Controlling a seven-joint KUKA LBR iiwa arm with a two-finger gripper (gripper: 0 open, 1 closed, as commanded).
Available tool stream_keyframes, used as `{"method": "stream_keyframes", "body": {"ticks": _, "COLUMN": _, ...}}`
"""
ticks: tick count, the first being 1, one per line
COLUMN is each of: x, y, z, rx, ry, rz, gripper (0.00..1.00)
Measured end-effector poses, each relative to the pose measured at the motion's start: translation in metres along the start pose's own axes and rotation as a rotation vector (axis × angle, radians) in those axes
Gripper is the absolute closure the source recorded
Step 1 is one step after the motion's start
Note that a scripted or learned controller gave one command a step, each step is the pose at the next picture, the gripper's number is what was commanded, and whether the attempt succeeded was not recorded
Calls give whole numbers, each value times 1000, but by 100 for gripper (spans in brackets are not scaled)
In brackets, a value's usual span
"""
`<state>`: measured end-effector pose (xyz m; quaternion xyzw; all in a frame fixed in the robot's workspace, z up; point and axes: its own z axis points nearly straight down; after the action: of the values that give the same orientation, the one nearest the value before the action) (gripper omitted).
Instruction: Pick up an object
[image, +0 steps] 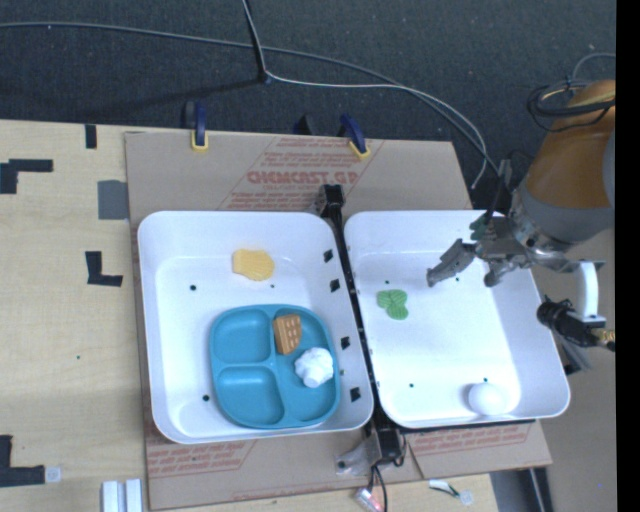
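Over the right bin (520, 330), the gripper (468, 268) hangs with its two fingers spread apart and nothing between them. Just left of it, a green object (393, 303) lies on the bin floor. A white ball (488, 398) rests at the near edge. Left bin (160, 250) holds a blue divided tray (240, 385), a waffle piece (287, 333), white lump (315, 367), and a yellow piece (254, 264).

- Leaving wide bare floor across the right bin (520, 330), broken by a green piece (393, 303) near the left wall and a white ball (489, 398) at the front rim.
- Crowding the left bin (160, 300): blue tray (240, 385), yellow piece (253, 264) behind it.
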<state>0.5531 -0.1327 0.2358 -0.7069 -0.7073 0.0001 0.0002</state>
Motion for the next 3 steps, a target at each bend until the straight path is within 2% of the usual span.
{"method": "stream_keyframes", "body": {"ticks": 1, "x": 13, "y": -22, "z": 135, "rx": 12, "ry": 2, "rz": 0, "gripper": 0}}
{"method": "stream_keyframes", "body": {"ticks": 2, "x": 24, "y": 12, "z": 151, "rx": 0, "ry": 0, "rz": -1, "gripper": 0}}
{"method": "stream_keyframes", "body": {"ticks": 3, "x": 35, "y": 75, "z": 151, "rx": -2, "ry": 0, "rz": -2, "gripper": 0}}
